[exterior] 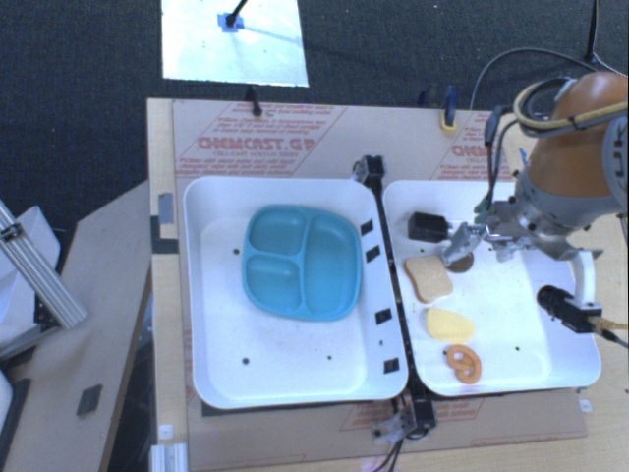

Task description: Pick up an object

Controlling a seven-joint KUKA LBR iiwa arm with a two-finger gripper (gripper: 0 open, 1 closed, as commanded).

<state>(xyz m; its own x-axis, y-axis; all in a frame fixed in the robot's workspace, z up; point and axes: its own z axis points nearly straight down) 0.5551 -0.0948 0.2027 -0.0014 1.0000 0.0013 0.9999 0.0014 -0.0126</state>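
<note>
here the gripper (460, 249) hangs low in the right bin (550, 374), just above the upper edge of the bread slice (428, 277); whether it is spread or closed i cannot tell, and nothing shows between its tips. a small black block (428, 227) lies just up and left of the bread slice, a yellow chip-like piece (448, 324) sits below it, and a pretzel (464, 363) lies lower again. left of the bread slice, across the divider, the left bin (221, 362) holds a blue sectioned plate (301, 263).
</note>
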